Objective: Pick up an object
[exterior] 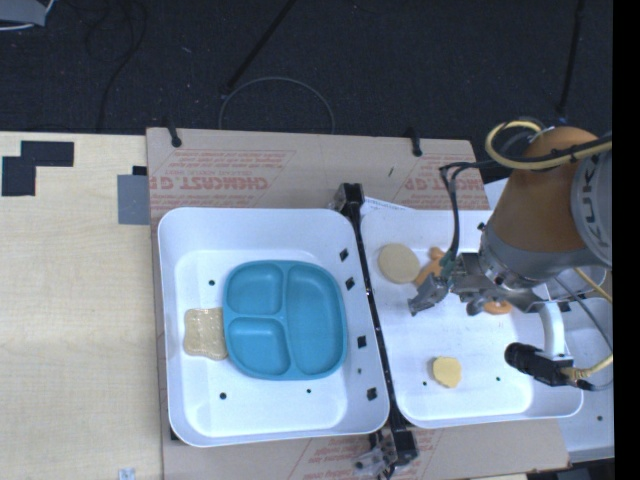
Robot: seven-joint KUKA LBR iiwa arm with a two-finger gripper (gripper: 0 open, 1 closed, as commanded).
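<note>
The arm comes in from 3 o'clock and its gripper (428,296) hangs over the right bin (480,408), fingers apart w/ nothing between them. Closest thing to it is the tan disc (399,263), just up at about 10 o'clock from the fingertips, near the divider betw. the two bins. It looks like a flat toy cookie or bread slice – prob. light, stiff enough, smooth on top, so I'd guess a pinch across its edges, coming straight down. A small yellow chunk (446,371) sits at 6 o'clock from the gripper, well apart – also light-looking, rounder, maybe easier to straddle. Something orange (436,259) pokes out beside the disc, half hidden by the wrist, can't tell what. The left bin (190,408) has a blue divided plate (283,318) w/ a pale sponge-like square (204,333) touching its 9 o'clock side.
</note>
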